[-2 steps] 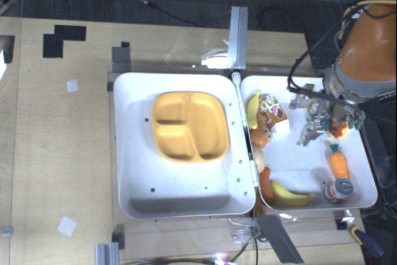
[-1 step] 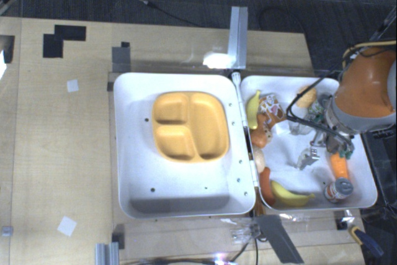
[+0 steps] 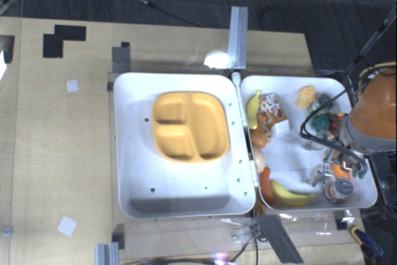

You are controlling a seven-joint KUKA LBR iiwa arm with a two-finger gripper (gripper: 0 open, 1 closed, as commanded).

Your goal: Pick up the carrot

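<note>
The carrot (image 3: 339, 166) shows as a small orange piece in the right bin (image 3: 291, 155), near its right wall. My gripper (image 3: 329, 174) hangs low right over it, its metal parts covering most of the carrot. The grey arm with its orange band (image 3: 377, 110) reaches in from the right above that spot. Whether the carrot is touched or held cannot be made out.
The right bin also holds a banana (image 3: 289, 193) beside a red-orange item (image 3: 265, 184) at the front, a can (image 3: 340, 190), a teal object (image 3: 321, 123), a snack packet (image 3: 270, 110), a second banana (image 3: 252, 107) and a biscuit (image 3: 306, 95). A yellow divided plate (image 3: 189, 126) lies in the left bin (image 3: 133, 152).
</note>
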